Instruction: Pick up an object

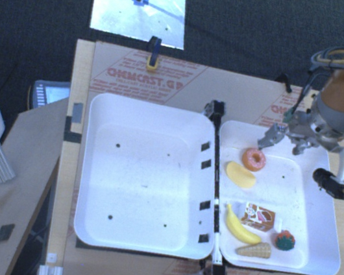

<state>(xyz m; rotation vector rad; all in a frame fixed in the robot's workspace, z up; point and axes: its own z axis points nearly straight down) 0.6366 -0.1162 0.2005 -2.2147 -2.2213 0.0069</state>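
Observation:
The right bin holds several toy foods. A pink-orange doughnut lies near its back, with a pale yellow lemon-like piece just in front of it. Nearer the front are a yellow banana, a small red-and-white carton, a tan wedge and a red-and-green strawberry. My gripper hangs over the bin's back edge, up and to the right of the doughnut. Its fingers are spread apart with nothing between them.
The left bin stands beside the right one, split from it by a black clip-lined divider. A yellow clamp sits at the bench's back edge. A black cable end juts over the right bin's right rim.

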